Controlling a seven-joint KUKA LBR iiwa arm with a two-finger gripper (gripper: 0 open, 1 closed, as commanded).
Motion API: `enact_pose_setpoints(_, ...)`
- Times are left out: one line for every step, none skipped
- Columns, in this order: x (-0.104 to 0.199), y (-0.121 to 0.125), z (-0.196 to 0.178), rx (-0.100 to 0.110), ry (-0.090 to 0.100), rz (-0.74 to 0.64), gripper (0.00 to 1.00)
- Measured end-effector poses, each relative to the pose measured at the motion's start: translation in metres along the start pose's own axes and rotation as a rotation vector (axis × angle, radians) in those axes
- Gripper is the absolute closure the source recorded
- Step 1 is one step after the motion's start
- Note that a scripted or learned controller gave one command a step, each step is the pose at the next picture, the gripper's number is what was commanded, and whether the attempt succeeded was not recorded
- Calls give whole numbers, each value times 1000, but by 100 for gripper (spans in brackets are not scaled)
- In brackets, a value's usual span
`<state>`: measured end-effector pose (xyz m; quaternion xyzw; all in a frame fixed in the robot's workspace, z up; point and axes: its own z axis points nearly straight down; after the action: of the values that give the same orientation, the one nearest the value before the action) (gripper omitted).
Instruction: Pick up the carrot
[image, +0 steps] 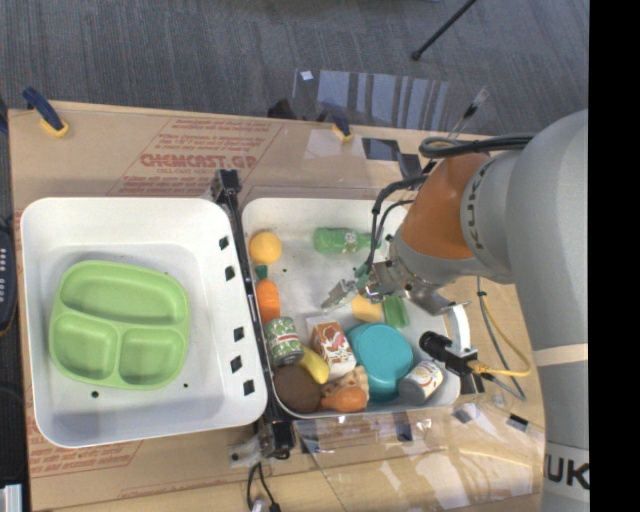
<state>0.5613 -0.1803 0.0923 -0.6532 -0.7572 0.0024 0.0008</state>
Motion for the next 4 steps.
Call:
enact_pose_setpoints(3, 2, -10, 4, 3, -12, 100)
enact_pose_setpoints(92, -42, 2, 4, 7, 38, 100)
enact_pose_setpoints(80, -41, -2, -9, -14, 49, 0)
enact_pose_setpoints(73, 21, -1, 0, -5, 75, 0)
